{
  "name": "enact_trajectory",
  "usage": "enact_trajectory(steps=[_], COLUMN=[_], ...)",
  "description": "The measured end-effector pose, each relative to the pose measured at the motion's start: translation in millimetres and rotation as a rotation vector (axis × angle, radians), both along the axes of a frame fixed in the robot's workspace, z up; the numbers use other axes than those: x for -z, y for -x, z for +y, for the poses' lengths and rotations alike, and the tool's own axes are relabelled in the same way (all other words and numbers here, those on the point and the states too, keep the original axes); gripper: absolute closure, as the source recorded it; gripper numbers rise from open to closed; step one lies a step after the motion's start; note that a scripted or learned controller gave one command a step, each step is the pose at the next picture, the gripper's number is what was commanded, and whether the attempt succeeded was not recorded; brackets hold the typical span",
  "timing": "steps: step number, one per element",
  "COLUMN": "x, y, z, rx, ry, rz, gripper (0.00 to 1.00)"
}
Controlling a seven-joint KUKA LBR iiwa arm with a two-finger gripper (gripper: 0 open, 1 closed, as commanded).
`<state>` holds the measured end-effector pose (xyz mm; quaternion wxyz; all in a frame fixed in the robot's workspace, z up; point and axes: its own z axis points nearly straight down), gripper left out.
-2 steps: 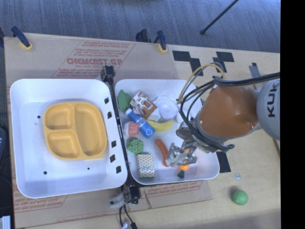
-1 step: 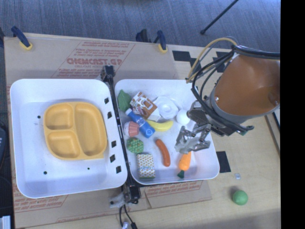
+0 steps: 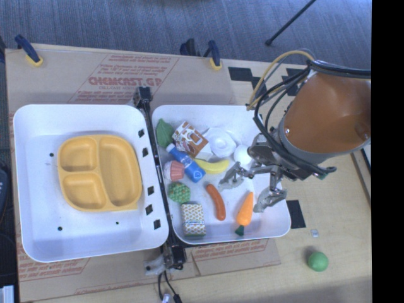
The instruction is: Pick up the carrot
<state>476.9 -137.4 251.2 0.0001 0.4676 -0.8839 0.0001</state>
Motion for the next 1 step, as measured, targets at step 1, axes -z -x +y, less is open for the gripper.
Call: enact_trajectory(steps=[1], x=[116.5], y=[-8.6], z=[-27.4], rx=[-0.046], ry=[-0.002], rz=[0.005], gripper=[0.0])
